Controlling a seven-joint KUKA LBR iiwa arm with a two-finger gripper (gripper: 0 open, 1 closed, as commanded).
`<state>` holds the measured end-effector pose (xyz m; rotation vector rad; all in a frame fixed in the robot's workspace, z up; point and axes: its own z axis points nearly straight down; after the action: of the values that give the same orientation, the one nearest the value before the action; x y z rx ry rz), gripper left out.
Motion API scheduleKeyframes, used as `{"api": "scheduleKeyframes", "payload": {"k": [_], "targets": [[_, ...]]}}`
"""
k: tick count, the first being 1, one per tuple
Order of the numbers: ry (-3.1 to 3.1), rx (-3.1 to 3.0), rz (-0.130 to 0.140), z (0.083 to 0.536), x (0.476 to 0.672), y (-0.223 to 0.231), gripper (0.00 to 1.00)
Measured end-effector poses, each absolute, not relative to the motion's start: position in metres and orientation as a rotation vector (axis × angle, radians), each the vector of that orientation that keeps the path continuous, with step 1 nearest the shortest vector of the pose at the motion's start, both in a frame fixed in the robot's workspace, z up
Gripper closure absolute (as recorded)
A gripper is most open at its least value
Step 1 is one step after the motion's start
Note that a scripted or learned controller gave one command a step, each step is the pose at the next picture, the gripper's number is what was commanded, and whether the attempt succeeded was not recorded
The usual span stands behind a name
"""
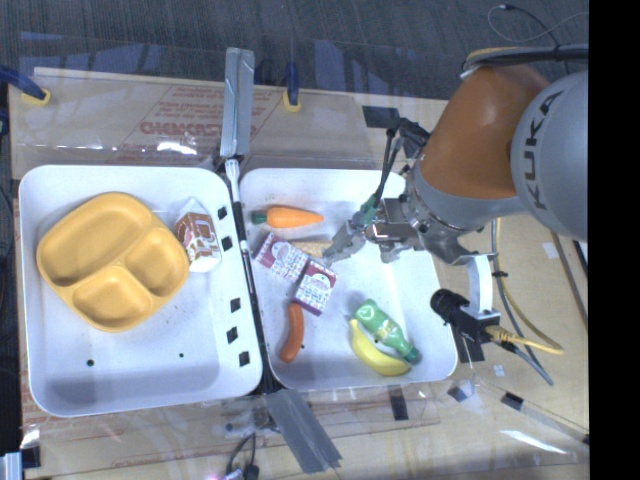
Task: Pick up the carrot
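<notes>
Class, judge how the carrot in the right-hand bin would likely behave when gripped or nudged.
The carrot looks like a rigid, smooth toy, so probably stiff and somewhat slippery. Its round, tapered body lies on its side, so a nudge would likely roll it in a curve.

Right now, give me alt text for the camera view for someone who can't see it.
A grey and orange robot arm's gripper hovers in the right bin, just right of the carrot, near two small cartons, a sausage, a banana and a green bottle. The left bin holds a yellow divided plate and a snack packet.
</notes>
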<state>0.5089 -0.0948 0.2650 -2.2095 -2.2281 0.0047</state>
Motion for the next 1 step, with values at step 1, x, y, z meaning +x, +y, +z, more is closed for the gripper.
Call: {"api": "scheduleKeyframes", "payload": {"k": [1], "targets": [[-2.097,-2.339,0.003,0.3058,0.5774,-0.0993,0.00]]}}
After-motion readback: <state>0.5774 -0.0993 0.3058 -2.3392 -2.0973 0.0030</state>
